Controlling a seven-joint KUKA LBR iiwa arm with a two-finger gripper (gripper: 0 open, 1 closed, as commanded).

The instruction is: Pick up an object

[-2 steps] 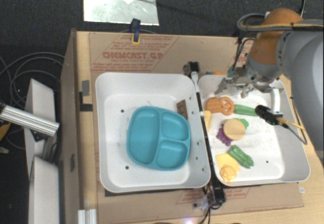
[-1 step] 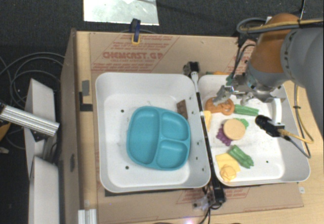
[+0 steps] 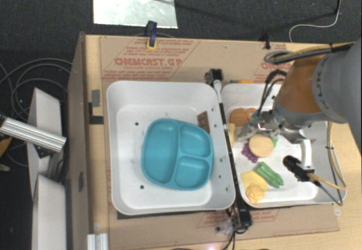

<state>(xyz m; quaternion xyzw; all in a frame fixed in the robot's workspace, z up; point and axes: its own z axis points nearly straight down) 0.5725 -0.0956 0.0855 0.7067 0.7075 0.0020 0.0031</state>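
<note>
One tool [image 3: 260, 128] sits low in the R bin [image 3: 283, 201], on the end of the arm [image 3: 317, 93] reaching in from the view's right. Can't tell if it's released or clenched; the tip is too cluttered to read, and nothing shows as held.

Step, as I read it: the reach/descend stage of a pick, no obj lifted yet. Likeliest target is the disc [image 3: 261, 146], tan and round, lying flat just below the tool in the view, touching or nearly so. Next move prob. needs the tool centred over the disc, then a straight drop and a close across its edge. It's flat, so a shallow bite could slip off.

R bin contents, going outward:
- purple piece [image 3: 248, 152], against the disc's left side
- orange lump [image 3: 241, 116], near the tool's upper left
- yellow strip [image 3: 231, 132], along the bin's left wall
- green piece [image 3: 269, 175], below the disc
- yellow lump [image 3: 254, 190], by the front wall, beside the green piece

It's crowded, so neighbours may get nudged.

L bin [image 3: 121, 130] holds a blue plate [image 3: 176, 154] w/ three compartments and a brown bit [image 3: 203, 122] just off the plate's upper right, near the divide btwn bins. Both bins rest on a cardboard-topped surface [image 3: 147, 56].
</note>
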